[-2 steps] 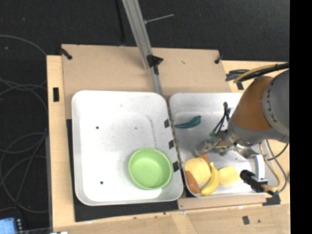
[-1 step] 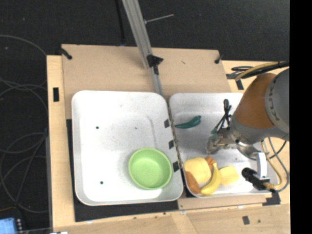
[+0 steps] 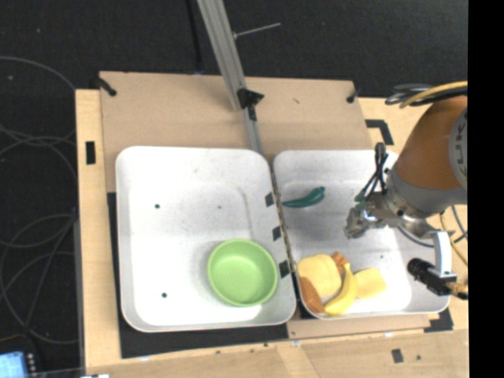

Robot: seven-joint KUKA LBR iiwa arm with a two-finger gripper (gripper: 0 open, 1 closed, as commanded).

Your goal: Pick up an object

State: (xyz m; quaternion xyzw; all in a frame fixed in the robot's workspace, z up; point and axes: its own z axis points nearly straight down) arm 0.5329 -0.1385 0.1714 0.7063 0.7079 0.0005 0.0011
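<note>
Bench [image 3: 197,109] of pale brown board carries two shallow white bins side by side, seen from above at a slant. The left bin [image 3: 157,187] holds a light green bowl [image 3: 242,271] near its lower right corner, standing upright with its hollow facing up. The right bin [image 3: 315,172] holds several things. A small teal piece [image 3: 305,198], long and curved, lies in the upper left part, close to the wall shared by the bins. Along the lower edge lies a cluster: a pale yellow rounded block [image 3: 316,271], a yellow banana [image 3: 343,291] curving down across it, a brownish-orange piece [image 3: 312,294] at the lower left of the cluster, and a yellow block [image 3: 370,282] just to the right, touching the banana.

The arm [image 3: 431,160], grey with an orange section, reaches in from the right above the right bin. Its end effector [image 3: 356,224] hangs over the bare middle of the right bin, up and to the right of the yellow cluster and apart from it, and to the right of the teal piece. Nothing is seen between its tips; whether they are spread or pressed together I cannot tell at this size. A grey metal post [image 3: 224,50] slants from the top of the view down to the gap between the bins.
</note>
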